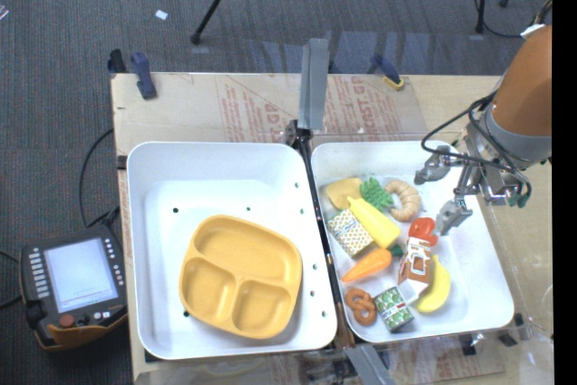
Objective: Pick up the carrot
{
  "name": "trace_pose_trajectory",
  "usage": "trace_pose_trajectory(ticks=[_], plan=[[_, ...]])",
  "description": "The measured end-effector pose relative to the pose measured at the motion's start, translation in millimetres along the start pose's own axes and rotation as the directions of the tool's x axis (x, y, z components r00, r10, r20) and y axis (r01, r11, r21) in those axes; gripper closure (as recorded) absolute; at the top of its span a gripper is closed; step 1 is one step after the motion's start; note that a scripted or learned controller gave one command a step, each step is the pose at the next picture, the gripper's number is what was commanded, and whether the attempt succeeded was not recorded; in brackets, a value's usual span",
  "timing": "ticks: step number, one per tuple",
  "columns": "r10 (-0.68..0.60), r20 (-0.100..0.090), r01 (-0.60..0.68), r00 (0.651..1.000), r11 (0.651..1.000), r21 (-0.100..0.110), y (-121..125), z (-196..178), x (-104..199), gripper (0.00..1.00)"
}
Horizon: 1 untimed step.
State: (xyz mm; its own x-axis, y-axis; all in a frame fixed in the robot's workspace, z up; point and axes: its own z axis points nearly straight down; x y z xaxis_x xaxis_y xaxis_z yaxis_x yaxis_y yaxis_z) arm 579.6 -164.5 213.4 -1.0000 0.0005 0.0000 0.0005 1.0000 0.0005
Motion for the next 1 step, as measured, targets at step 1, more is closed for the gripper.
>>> trace_pose_trajectory(ticks=[1], plan=[[0.083,-0.013,-0.083,0.996,0.997,-0.005,56.5,88.5,6.2,0.0]])
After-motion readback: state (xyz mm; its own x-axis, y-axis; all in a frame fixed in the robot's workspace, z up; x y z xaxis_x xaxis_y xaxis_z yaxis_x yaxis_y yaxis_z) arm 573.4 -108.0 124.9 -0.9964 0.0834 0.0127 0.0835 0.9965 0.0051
